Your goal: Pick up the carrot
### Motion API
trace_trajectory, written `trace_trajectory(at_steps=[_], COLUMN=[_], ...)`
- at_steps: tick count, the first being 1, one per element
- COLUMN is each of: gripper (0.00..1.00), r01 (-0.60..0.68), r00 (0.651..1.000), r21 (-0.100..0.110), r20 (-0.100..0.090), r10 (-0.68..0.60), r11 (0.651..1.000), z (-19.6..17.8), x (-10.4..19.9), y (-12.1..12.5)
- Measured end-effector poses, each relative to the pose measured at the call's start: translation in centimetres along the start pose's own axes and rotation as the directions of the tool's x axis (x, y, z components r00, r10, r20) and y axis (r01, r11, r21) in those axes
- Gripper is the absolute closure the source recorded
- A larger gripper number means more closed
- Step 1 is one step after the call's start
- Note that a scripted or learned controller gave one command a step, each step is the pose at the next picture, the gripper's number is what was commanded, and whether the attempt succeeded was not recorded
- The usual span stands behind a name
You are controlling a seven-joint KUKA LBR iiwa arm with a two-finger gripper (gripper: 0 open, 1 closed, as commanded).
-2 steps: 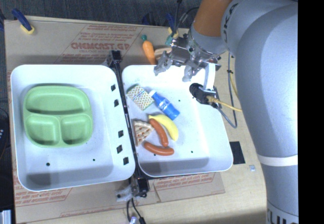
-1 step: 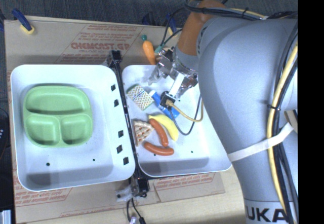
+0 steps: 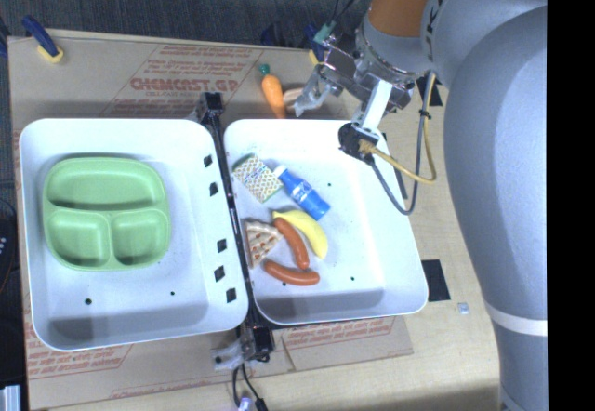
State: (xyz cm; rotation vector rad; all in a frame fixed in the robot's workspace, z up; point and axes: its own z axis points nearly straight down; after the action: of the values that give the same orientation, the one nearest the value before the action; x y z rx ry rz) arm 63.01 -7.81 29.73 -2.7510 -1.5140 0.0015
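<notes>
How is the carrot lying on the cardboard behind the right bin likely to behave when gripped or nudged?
The carrot looks like moulded plastic, so probably stiff and light. Its rounded, tapered body may roll or swing in an arc if nudged. Its smooth surface could slip between the fingers.

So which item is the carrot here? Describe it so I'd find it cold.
Start at the right bin and go to its far rim. Just beyond that rim, on the brown cardboard, lies the carrot, beside the gripper. It is small and orange with a green tip, and unlike the other food it lies outside the bin.
</notes>
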Motion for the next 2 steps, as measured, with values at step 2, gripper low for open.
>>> trace_trajectory(at_steps=[2], gripper=[0.0], r01=[-0.473], r00=[0.881], r21=[0.001], r20=[0.001], r10=[0.473], r11=[0.881], z=[-4.6], x=[-7.3], y=[7.0])
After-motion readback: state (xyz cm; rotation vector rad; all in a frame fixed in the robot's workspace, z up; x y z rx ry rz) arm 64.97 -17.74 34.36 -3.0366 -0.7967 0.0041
